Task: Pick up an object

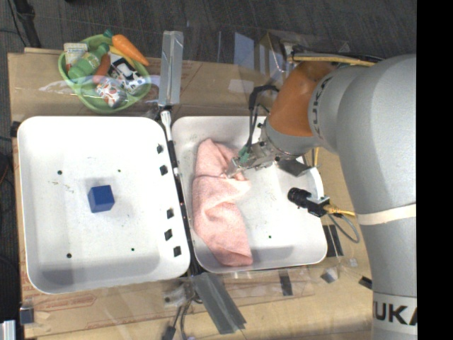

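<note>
A pink cloth (218,202) lies crumpled along the left side of the right bin (283,250). A blue cube (101,197) sits in the left bin (42,147), left of its middle. My gripper (239,163) reaches in from the right and is down at the cloth's upper right edge, touching the fabric. Whether fabric is pinched between its fingers is too small to tell. The grey arm with its orange band (294,105) covers the right bin's far right corner.
A green bowl (92,99) of toy vegetables and small packets stands on the bench behind the left bin. A metal bracket (170,59) rises between the bins at the back. A black cable plug (303,198) hangs over the right bin's right side.
</note>
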Controlling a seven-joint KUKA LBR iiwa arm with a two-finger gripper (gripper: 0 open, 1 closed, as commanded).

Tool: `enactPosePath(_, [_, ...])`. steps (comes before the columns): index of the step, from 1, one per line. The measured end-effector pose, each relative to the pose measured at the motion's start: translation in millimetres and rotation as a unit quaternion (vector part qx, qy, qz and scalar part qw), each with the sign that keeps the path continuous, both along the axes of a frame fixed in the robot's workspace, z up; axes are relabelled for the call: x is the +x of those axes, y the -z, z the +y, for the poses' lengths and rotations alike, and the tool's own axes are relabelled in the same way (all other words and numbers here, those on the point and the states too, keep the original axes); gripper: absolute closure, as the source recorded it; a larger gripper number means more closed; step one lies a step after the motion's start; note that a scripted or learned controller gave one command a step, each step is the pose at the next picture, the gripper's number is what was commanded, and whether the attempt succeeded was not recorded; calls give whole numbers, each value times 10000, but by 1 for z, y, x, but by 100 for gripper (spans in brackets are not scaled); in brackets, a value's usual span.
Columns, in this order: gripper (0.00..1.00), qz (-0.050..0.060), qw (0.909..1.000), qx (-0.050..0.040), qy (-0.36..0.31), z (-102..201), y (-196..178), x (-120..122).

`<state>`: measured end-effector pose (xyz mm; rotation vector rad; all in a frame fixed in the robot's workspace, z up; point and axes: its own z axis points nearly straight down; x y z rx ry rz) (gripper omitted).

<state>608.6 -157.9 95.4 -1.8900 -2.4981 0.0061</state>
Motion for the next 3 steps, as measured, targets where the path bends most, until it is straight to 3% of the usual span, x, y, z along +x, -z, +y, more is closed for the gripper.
enactPosePath(1, [100, 33, 10000, 6, -10, 0, -5, 0])
enactPosePath(2, [100, -45, 10000, -9, 61, 70, -97, 24])
enactPosePath(3, [0, -39, 10000, -10, 62, 70, -97, 24])
